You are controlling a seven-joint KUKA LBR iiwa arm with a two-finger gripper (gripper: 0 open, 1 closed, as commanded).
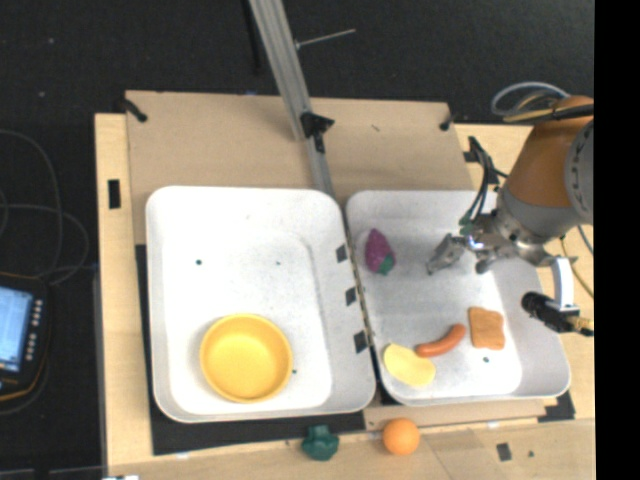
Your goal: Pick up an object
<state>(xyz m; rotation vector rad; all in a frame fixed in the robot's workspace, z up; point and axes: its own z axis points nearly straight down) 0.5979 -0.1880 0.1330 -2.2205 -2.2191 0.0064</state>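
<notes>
The grey arm with its orange band [548, 163] reaches in from the right and holds its two-finger hand [466, 253] over the upper part of the right shallow white bin [520, 373]. The two fingers [443, 256] are spread apart, with nothing between them; one points down and left, the other sits closer to the wrist.

Four things lie in this bin. A small purple, grape-like lump with a green tip [378, 251] rests near the bin's left wall, to the left of the hand and at about the same height in the view, with bare white floor between them. A tan, square piece that looks like toast [487, 328] lies below the hand, a little to its right. Just beside it on the left is an orange-red sausage-shaped piece [441, 342], lying at a slant with its right end raised toward the toast. A pale yellow, rounded slice [409, 366] sits at the sausage's lower left end, close to the bin's front left corner. None of these touches the hand.

The left shallow white bin [180, 218] carries a round yellow bowl [246, 357] in its lower half. On the tan counter [200, 133] in front of the bins sit a small orange ball [400, 436] and a dark green knobbly piece [320, 443], near each other.
</notes>
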